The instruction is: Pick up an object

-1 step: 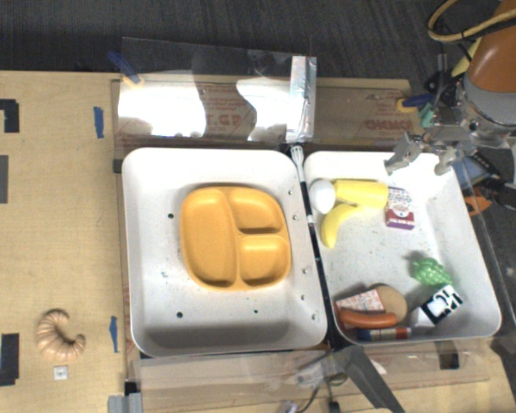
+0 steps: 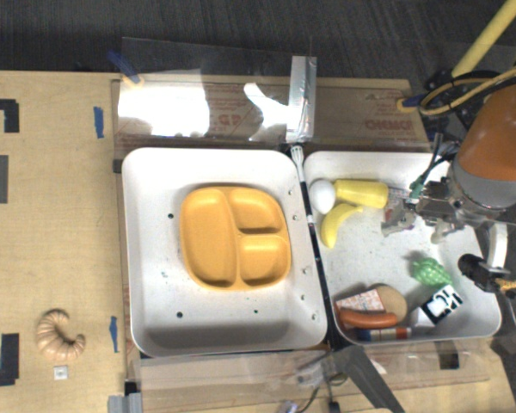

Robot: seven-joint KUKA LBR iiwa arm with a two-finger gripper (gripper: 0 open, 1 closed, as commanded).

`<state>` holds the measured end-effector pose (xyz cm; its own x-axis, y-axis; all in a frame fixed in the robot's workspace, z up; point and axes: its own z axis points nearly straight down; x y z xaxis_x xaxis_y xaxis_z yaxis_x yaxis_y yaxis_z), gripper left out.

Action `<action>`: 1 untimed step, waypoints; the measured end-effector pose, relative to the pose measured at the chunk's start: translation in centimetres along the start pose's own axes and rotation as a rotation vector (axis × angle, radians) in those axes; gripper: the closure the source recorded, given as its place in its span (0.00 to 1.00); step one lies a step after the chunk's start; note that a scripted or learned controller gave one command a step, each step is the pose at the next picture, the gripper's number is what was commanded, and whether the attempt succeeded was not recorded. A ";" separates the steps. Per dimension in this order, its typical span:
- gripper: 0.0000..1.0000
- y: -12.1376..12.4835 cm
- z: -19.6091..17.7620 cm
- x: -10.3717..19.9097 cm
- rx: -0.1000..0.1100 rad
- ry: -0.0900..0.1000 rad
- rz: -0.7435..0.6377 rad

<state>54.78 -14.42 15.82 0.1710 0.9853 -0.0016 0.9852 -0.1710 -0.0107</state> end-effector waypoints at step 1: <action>1.00 0.3 -0.9 0.0 -0.007 0.000 0.005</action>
